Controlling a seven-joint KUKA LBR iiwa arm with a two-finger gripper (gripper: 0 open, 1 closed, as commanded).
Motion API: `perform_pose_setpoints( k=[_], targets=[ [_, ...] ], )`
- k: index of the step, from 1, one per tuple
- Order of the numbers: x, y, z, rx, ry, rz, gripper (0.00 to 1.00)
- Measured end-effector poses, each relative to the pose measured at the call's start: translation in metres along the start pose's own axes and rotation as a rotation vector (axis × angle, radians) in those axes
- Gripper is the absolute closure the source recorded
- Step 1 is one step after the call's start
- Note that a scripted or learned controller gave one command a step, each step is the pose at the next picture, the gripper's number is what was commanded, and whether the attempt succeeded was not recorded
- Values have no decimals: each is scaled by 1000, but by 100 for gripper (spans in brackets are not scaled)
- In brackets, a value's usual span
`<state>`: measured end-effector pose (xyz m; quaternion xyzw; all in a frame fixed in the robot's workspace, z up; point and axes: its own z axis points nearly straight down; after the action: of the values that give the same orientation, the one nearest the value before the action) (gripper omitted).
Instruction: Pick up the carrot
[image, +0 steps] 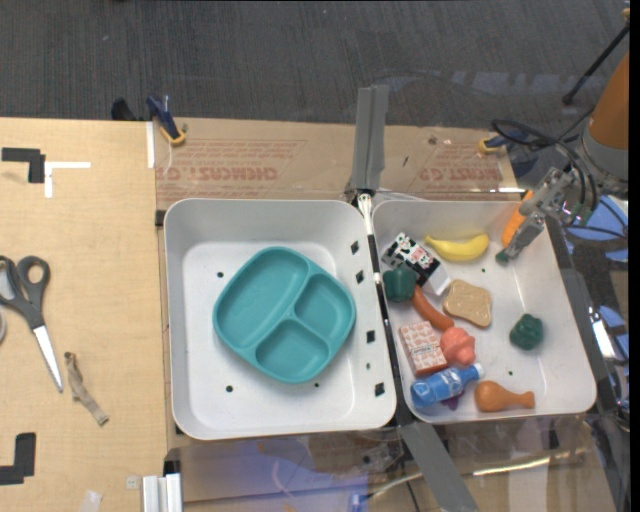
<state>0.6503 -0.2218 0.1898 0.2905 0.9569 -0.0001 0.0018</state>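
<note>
Up top, w/ the bread slice (468, 302) as ref: the hand (528, 222) sits up and to the right of it, over the right bin's (575, 300) far right corner, at the end of the grey arm coming in from the right. Can't tell how far open it is; the angle and blur hide that. A small orange piece (512, 224) shows tight against the hand's left side. Can't tell if it's gripped or what it is.

The carrot (432, 310), an orange-red long shape, lies on the bin floor just left of the bread slice, slanted. Its upper end is at a dark green piece (398, 285) and its lower end is near a pink lump (458, 345). It's well apart from the hand.

Other bits around the bread slice:
- banana (458, 246) just above
- black-and-white patterned item (410, 255) up-left
- green lump (527, 332) to the right, slightly lower
- checkered block (421, 347) down-left
- blue bottle (440, 386) below
- orange drumstick (502, 398) below-right

Far left of the bread slice, the left bin (180, 300) holds a teal divided plate (285, 315). Further left still, scissors (35, 310) lie on the worktop (80, 250).
</note>
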Motion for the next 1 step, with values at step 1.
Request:
perform_pose_setpoints(
  k=[1],
  targets=[
    [0, 0, 0, 0, -1, 0, 0]
  ],
)
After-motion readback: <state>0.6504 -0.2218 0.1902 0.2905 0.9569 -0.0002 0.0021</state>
